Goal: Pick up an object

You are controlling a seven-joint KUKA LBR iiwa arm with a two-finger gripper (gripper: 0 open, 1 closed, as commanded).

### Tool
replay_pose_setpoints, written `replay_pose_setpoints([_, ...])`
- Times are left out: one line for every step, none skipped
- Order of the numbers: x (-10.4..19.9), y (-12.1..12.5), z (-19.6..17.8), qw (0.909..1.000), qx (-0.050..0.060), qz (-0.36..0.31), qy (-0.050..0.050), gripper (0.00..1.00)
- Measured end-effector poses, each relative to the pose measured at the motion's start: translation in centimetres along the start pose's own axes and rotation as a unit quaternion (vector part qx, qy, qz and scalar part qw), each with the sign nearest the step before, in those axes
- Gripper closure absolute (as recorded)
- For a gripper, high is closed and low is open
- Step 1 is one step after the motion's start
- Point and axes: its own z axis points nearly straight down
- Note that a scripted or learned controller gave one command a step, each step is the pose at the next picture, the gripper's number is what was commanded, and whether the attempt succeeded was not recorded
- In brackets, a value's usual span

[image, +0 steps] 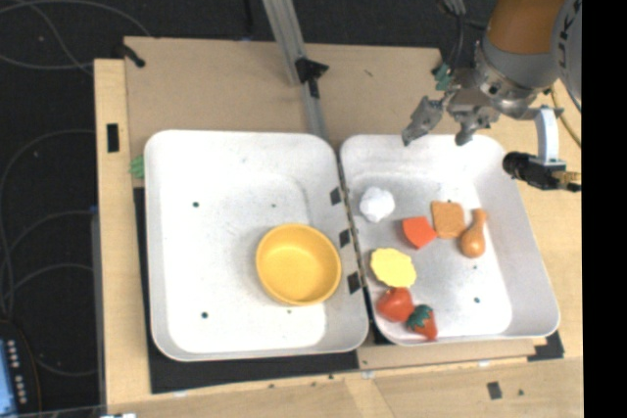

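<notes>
The gripper (437, 126) hangs over the far edge of the right bin (495, 308), its 2 fingers spread apart with nothing between them. The things on offer lie in that bin, nearer the camera than the gripper: a white lump (376, 204) close to the divider, an orange-red wedge (418, 232) touching a tan slab (449, 218), an orange pear-shaped piece (474, 236) just beside the slab, a yellow scalloped piece (392, 266), a red tomato-like piece (395, 304) and a small strawberry-like piece (422, 321) at the near rim. They look like toy food, so I judge them light, rigid and somewhat slick, not fragile. The white lump stands apart from the rest and seems the easiest target; a pinch across its middle should do, though its rounded shape may squirt out of the closing fingers. The pear-shaped piece would be best taken across its narrow neck. The flat yellow piece lies low and offers little to grip. In the left bin (196, 171) sits a yellow bowl (297, 264), which could only be taken by its rim. No brand, label or writing can be read anywhere.
</notes>
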Motion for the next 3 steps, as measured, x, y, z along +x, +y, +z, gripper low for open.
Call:
replay_pose_setpoints([0.0,0.0,0.0,1.0000,0.000,0.000,0.000,0.00])
replay_pose_setpoints([0.5,0.3,5.9,1.0000,0.003,0.000,-0.001,0.00])
replay_pose_setpoints([0.2,0.1,12.3,1.0000,0.003,0.002,-0.002,0.00])
